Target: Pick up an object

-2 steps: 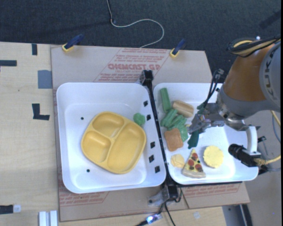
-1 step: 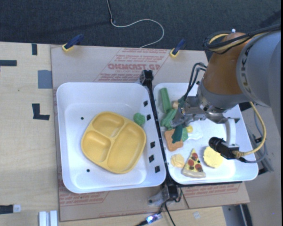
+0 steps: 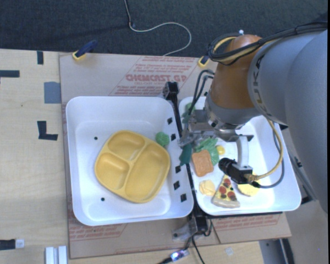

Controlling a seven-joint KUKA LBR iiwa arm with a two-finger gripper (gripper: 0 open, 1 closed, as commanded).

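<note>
my fingers (image 3: 193, 142) sit low at the left edge of the right-hand shallow white bin (image 3: 275, 199), just beside the divider between the two bins, with the grey wrist and its orange band directly above. the wrist hides the tips, so i cannot tell how far apart they are or whether anything is between them.

candidate objects cluster here, which is probably why i am at this corner: a dark green leafy toy piece (image 3: 204, 146) right at the tips, an orange rectangular toy block (image 3: 202, 162) just below it, then a pale yellow toy chunk (image 3: 207, 187) and a toy pizza slice (image 3: 226, 193) nearer the front wall.

left-hand white bin (image 3: 77, 147): yellow compartment tray (image 3: 132, 165) lying flat, small green piece (image 3: 163, 139) near the divider.

judgement: the leafy piece looks the likeliest target; grasp unconfirmed.
</note>
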